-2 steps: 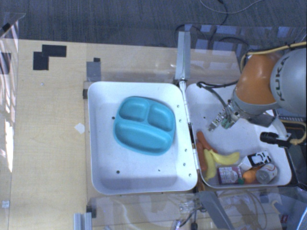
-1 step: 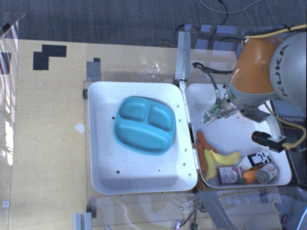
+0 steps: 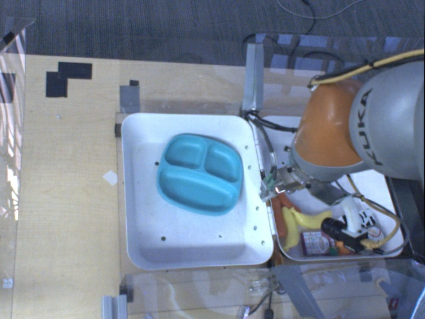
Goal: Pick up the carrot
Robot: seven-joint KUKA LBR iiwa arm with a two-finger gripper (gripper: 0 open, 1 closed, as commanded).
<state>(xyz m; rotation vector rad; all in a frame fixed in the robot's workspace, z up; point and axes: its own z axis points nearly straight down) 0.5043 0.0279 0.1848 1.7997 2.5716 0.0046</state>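
Carrot lies along the left wall of the right bin, long axis running near to far, directly beneath the gripper; jaw opening unreadable.

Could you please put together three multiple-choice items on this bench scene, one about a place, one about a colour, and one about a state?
1. Where does the divided plate lie?
A. in the left bin
B. in the right bin
C. on the bare bench

2. What colour is the plate?
A. red
B. blue
C. green

3. How do the plate's compartments stand?
A. piled with toys
B. holding the carrot
C. holding nothing

Answers: 1 A, the plate sits inside the left bin, away from the clutter. 2 B, it is plainly light blue. 3 C, its three compartments show bare blue, while the carrot lies in the right bin beside a yellow toy, under the arm.
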